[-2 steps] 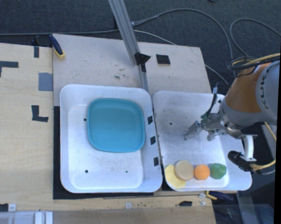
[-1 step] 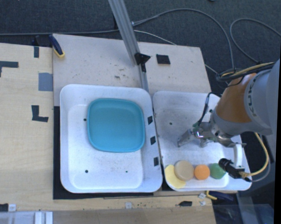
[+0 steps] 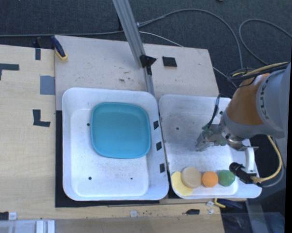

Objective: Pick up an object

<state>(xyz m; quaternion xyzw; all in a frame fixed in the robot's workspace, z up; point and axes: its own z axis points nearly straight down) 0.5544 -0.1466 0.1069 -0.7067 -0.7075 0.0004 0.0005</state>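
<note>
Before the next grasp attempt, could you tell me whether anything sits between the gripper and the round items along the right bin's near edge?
Nothing visible does: bare bin floor separates the gripper from the tan disc, orange ball and green ball.

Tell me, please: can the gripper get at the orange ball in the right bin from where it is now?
Probably yes. The gripper hangs over the right bin, and the orange ball lies just below it in the view, uncovered from above. The tan disc and green ball sit tight on either side, which may crowd a grasp.
</note>
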